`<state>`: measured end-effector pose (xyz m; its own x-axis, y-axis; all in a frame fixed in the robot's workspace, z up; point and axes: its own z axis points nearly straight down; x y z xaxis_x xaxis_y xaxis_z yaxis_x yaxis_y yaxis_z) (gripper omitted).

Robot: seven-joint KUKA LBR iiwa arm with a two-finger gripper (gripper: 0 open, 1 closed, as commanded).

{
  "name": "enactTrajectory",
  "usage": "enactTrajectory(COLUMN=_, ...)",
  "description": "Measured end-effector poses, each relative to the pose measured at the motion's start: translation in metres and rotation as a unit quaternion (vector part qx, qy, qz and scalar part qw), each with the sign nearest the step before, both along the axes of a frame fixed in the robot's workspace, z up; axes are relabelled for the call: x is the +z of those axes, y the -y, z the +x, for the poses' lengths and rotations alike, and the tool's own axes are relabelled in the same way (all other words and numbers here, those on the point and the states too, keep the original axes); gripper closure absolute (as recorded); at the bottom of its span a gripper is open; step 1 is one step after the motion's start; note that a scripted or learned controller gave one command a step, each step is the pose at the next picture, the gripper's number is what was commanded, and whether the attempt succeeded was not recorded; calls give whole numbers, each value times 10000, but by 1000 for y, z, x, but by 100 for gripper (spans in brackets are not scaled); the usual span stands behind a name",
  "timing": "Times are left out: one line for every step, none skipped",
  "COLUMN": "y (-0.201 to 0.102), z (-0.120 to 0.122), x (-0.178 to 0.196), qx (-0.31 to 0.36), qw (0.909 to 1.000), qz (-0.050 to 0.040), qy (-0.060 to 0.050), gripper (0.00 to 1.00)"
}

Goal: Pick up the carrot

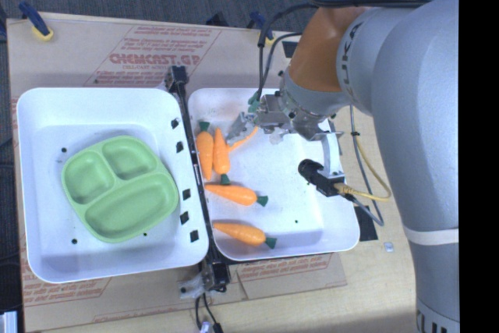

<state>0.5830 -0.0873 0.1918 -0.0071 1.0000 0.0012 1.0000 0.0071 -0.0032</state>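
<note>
Two shallow white bins side by side on a cardboard-covered bench (140, 51). Left bin (35, 168): holds a green divided plate (121, 187), lying flat, roughly centred. Right bin (312, 226): holds several carrots. Two carrots upright along the left wall, touching each other: left upright carrot (204, 154), right upright carrot (221, 154), green tops toward the far side. Middle carrot (234, 194) lying across, just near of that pair, green tip pointing right. Near carrot (243, 233) lying across close to the near wall, green tip right. Fifth carrot (245, 136), thin orange sliver visible at the far part of the bin, right at the gripper (251, 123).

Arm entering from the right, grey with orange band, wrist over the far right part of the right bin. Fingers point left toward the fifth carrot; jaw state: cannot tell, nor whether that carrot sits between them. Black cable connector (316, 175) hanging over the right side of the bin.
</note>
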Motion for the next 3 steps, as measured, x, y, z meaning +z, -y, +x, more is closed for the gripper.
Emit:
enactTrajectory(y=10, z=28, x=-88, qx=4, qw=10000, qz=-2, qy=-18, gripper=0)
enactTrajectory(y=9, z=30, x=-76, qx=35, qw=10000, qz=6, qy=-17, gripper=100)
enactTrajectory(y=75, z=24, x=-20, qx=-16, qw=10000, qz=-10, qy=12, gripper=100)
